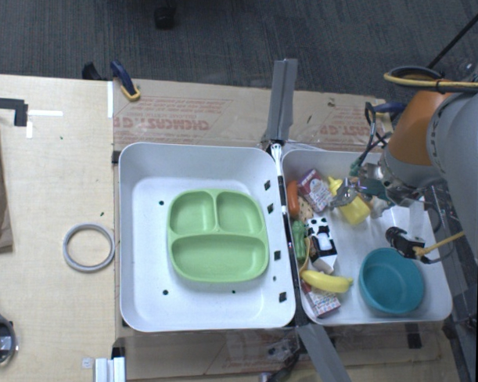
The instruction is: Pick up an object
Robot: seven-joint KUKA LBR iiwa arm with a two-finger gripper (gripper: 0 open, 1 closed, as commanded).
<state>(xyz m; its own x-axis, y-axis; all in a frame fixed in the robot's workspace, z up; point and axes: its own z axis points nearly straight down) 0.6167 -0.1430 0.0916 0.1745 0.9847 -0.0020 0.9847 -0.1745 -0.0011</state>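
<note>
Arm's down in the right bin, gripper hovering right at the yellow block near the snack packets. Can't tell if it's open or clamped. Looks like reach-and-grab stage; next it needs a clean close, then lift.

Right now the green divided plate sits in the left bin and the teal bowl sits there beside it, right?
Not quite. In the camera view the green divided plate is in the left bin, but the teal bowl sits in the right bin, near the banana.
</note>
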